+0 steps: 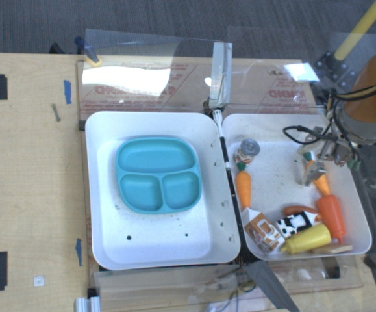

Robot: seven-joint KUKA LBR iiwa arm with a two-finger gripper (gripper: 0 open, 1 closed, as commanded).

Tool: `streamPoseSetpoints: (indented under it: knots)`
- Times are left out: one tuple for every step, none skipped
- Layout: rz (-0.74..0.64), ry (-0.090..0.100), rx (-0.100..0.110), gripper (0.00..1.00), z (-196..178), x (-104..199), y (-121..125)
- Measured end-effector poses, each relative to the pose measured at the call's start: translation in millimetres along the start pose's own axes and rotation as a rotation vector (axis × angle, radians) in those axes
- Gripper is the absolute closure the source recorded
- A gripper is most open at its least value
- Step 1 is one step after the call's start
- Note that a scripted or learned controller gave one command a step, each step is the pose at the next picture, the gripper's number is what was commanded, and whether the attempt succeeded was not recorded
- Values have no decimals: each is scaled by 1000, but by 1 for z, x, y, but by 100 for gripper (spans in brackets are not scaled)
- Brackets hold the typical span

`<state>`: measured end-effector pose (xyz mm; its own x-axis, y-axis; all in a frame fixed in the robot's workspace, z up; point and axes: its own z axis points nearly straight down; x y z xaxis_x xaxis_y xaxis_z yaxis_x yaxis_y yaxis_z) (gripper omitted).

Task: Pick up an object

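My gripper [315,166] hangs low over the right bin [363,239], near its right wall, under the orange-banded wrist [369,99]. Right below it lies the narrow end of a large orange carrot [330,213], which slants toward the bin's front right. The carrot's tip seems to touch the gripper, but whether it is gripped is unclear. Further left in the bin are a small grey-lidded jar [247,149] and a slim orange carrot [243,188]. At the front lie a brown box [264,231], a black-and-white cow toy [296,224] and a yellow bottle [308,239].
A teal divided plate [158,174] sits in the left bin [103,239]. A clear plastic sheet and a metal post [220,77] stand behind the bins. Black cables [301,134] loop near the wrist. A red item [298,210] peeks out beside the cow toy.
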<state>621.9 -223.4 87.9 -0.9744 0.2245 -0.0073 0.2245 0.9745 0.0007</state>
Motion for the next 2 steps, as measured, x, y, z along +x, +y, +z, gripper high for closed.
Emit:
streamPoseSetpoints:
  knots:
    - [-2, -14, 1, 100, -15, -4, 1]
    - [-2, -12, 1, 0, -14, -4, 1]
